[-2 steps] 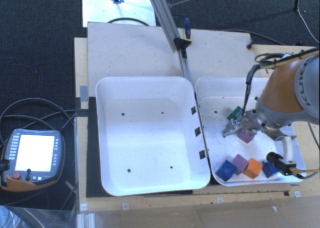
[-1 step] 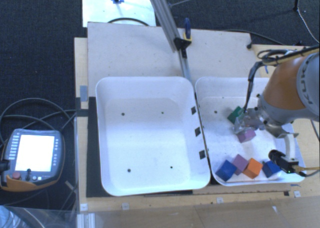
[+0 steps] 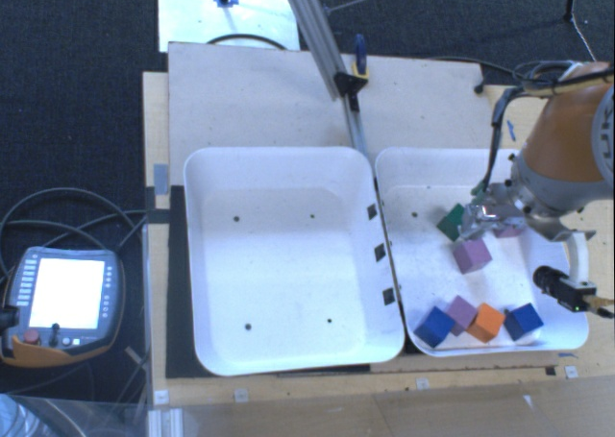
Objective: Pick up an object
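A: Camera view, single entry. The gripper (image 3: 485, 219) is low in the right bin (image 3: 423, 171), near its middle, the arm (image 3: 567, 152) reaching in from the right with the orange band above the wrist.

B: Is it gripping anything?

A: Cannot tell. The tool end is a small bright blur, and nothing shows plainly between its tips. A green block (image 3: 450, 223) lies just to its left, touching or nearly so. A pale purple block (image 3: 472, 254) lies just below it.

B: Other candidates?

A: Four along the near wall of the same bin: a blue block (image 3: 434, 326), a small purple block (image 3: 462, 312) beside it, an orange block (image 3: 486, 322) touching that one, and a second blue block (image 3: 523, 321) further right. All rest on the bin floor. The left bin (image 3: 207, 262) holds no blocks. A teach pendant (image 3: 62, 305) sits off the bench to the left.

B: Progress?

A: My judgement: approach done, the tool is down at the level of the blocks. Grasp unconfirmed, lift not yet done. Every block I can make out looks seated on the floor, so the pick remains open.
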Controlling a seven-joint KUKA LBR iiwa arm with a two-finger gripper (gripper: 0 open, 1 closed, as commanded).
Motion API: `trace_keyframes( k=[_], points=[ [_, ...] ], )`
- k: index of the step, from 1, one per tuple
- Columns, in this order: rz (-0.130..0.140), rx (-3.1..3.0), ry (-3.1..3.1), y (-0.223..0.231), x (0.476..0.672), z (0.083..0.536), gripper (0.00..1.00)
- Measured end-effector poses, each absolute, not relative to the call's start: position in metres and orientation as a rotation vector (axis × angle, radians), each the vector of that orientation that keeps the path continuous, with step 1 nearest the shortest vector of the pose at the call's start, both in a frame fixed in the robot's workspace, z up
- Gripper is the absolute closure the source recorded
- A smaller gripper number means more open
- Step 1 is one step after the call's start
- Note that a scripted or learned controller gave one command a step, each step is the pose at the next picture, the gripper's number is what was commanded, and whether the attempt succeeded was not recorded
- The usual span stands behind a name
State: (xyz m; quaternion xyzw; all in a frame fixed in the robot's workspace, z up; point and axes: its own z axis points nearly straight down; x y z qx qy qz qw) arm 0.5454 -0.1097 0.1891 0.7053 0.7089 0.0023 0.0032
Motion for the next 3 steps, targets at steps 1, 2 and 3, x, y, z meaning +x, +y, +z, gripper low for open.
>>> trace_keyframes(
  k=[1, 2, 3],
  points=[
    [0.007, 2.212, 2.222, -0.110, 0.547, 0.236, 1.00],
    [0.003, 2.210, 2.235, -0.051, 0.540, 0.228, 1.00],
    [0.004, 2.210, 2.234, -0.006, 0.543, 0.228, 1.00]
  ],
)
